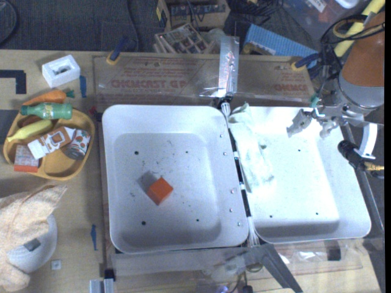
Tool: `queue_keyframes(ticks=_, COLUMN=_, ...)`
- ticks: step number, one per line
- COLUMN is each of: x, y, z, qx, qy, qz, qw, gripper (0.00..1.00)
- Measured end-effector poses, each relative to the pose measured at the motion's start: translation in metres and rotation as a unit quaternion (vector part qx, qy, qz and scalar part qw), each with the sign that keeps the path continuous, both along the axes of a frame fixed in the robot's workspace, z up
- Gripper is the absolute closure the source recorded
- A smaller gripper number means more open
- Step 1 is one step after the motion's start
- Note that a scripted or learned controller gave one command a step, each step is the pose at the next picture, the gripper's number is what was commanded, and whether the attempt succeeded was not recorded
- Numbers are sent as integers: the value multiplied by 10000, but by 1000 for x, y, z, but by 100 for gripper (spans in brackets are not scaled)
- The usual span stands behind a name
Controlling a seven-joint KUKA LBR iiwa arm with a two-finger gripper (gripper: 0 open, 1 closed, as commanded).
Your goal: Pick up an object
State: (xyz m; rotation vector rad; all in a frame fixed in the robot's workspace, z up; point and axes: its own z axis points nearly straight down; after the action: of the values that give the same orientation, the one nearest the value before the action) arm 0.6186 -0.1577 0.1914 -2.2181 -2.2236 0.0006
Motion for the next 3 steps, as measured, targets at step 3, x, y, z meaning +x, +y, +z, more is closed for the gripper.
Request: queue_keyframes(ticks=3, x=48, y=27, z=4, qx=-13, qy=-23, qz=-683, qw=9977, gripper=0)
